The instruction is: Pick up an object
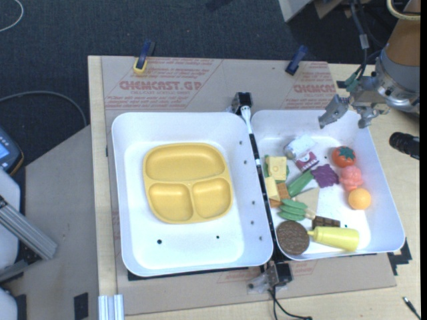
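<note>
Toy food fills the right bin (383,199), and any piece of it will serve for the pick. Taking that bin as the landmark: beside it on the left sits the left bin (127,179), which holds a yellow divided plate (187,181) and nothing to grasp. Inside the right bin, against its left wall, lie a yellow block (275,167) and green pods (297,184), with a brown round cookie (292,237) at the near left corner. A yellow bottle (333,237) lies flat along the near wall. Toward the bin's right side sit a purple piece (325,175), a tomato (343,156), a pink fruit (351,177) and an orange ball (359,199).

The gripper (349,116) hangs over the bin's far right corner, fingers spread apart with nothing between them. A good try would likely pick a piece that stands apart, such as the orange ball or the tomato, rather than the crowded pile at the left wall. Centre the fingers over it, descend straight, and close only once they straddle it; round pieces may roll, so a low, centred grip looks safest.
</note>
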Controlling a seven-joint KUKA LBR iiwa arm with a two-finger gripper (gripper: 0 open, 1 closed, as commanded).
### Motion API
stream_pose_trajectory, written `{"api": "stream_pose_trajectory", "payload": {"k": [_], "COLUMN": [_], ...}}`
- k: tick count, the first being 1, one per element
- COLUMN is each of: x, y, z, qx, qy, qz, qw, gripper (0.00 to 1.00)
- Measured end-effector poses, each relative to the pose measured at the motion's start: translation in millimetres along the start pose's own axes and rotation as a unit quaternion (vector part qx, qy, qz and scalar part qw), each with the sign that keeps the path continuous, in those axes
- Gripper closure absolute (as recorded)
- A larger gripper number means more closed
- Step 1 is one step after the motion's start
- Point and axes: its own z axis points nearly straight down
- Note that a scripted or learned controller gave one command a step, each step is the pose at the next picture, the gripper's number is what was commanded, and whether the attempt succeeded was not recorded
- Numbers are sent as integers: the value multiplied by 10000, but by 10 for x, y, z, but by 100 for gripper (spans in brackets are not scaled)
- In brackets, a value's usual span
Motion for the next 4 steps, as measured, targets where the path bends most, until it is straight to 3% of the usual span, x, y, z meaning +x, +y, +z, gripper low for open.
{"api": "stream_pose_trajectory", "payload": {"k": [3, 4], "x": [58, 53], "y": [-121, -108], "z": [1689, 1554], "qx": [17, -11], "qy": [5, -4], "qz": [-1, 3], "qw": [10000, 10000], "gripper": [0, 100]}}
